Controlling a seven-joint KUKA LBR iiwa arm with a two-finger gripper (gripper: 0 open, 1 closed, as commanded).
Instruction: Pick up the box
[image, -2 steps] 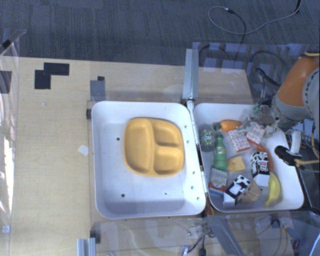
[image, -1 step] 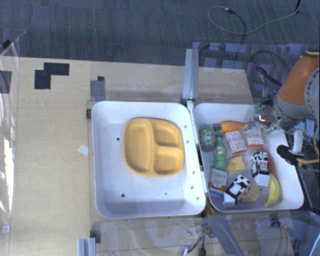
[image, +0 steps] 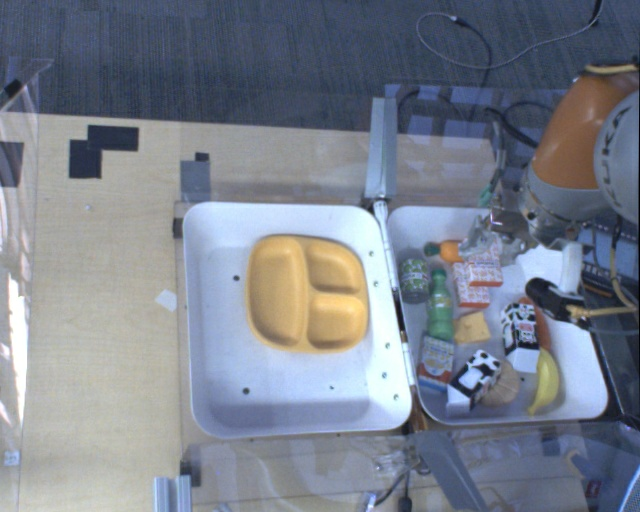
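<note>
A grey and orange robot arm (image: 585, 140) is reaching in from the right, its gripper (image: 487, 232) hovering just above a small red-and-white box (image: 478, 280) lying among crowded toy groceries in the right bin (image: 590, 400), likely lining up a grasp. Grip state cannot be told.
</note>
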